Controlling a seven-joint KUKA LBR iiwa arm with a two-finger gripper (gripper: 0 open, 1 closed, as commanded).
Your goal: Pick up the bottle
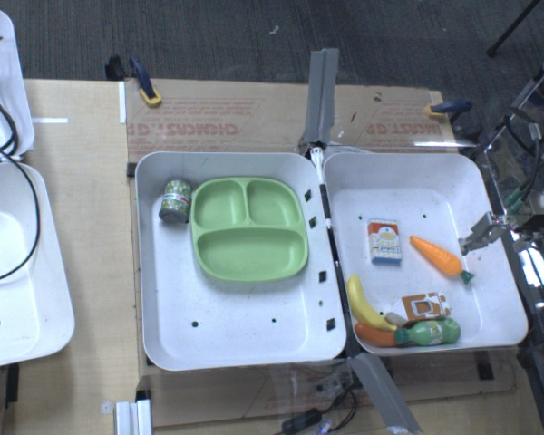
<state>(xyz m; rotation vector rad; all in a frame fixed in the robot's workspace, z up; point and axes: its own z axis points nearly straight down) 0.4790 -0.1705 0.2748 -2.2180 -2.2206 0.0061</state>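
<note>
Left bin [154, 270]: green divided plate [249, 227] toward the far side, a small jar [175, 200] touching the plate's left edge; near half bare.

Right bin [490, 207]: green bottle [428, 333] lying on its side at the near wall, touching a small brown-and-white packet [426, 307] just beyond it. Banana [366, 304] and a red-orange item [374, 334] at its left end. Small card box [384, 241] mid-bin, carrot [438, 256] to its right. Far part open.

Hand [479, 235] at the right rim beside the carrot, well apart from the bottle; finger state unreadable.
</note>
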